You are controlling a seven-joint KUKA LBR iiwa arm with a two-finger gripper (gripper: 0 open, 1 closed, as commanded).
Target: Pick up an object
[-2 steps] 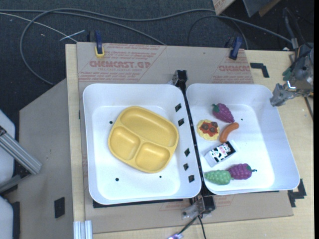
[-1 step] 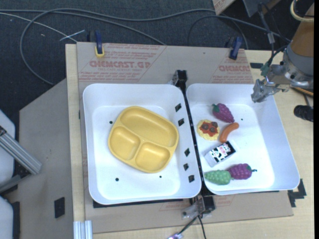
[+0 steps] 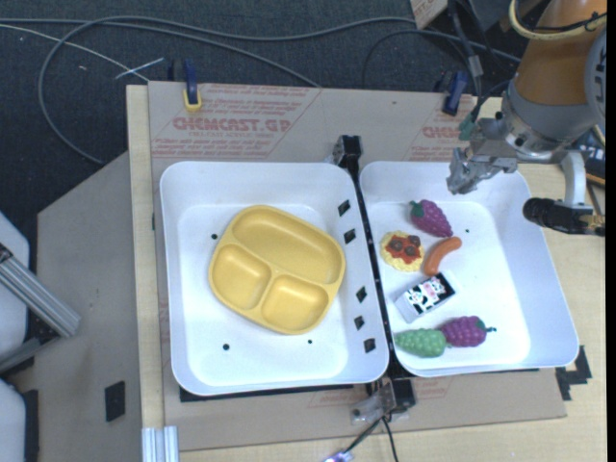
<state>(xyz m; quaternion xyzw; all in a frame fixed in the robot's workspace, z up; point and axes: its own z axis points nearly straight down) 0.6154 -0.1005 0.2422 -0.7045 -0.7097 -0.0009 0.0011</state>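
Dark carpet surrounds a cardboard-topped bench (image 3: pixel 250 114) that bears two shallow white bins side by side. From the overhead camera, the left bin (image 3: pixel 183 258) holds a yellow divided plate (image 3: pixel 276 269). The right bin (image 3: pixel 539 287) holds the candidate objects: a purple grape bunch (image 3: pixel 431 218) toward the rear, a small pizza piece (image 3: pixel 402 249), a sausage (image 3: pixel 444 252), a black-and-white carton (image 3: pixel 426 295), a green pod (image 3: pixel 421 341) and a second purple grape bunch (image 3: pixel 465 330) at the front. The gripper (image 3: pixel 469 175) hangs over the rear rim of the right bin, just behind and right of the rear grape bunch; whether it is open or closed cannot be told at this resolution, and nothing is visible in its grasp. Task status: no object is lifted; approach, descent, closure and lift all appear to remain. The objects lie close together, so neighbouring items may interfere with a clean descent, and the bin wall sits near the rear grapes.
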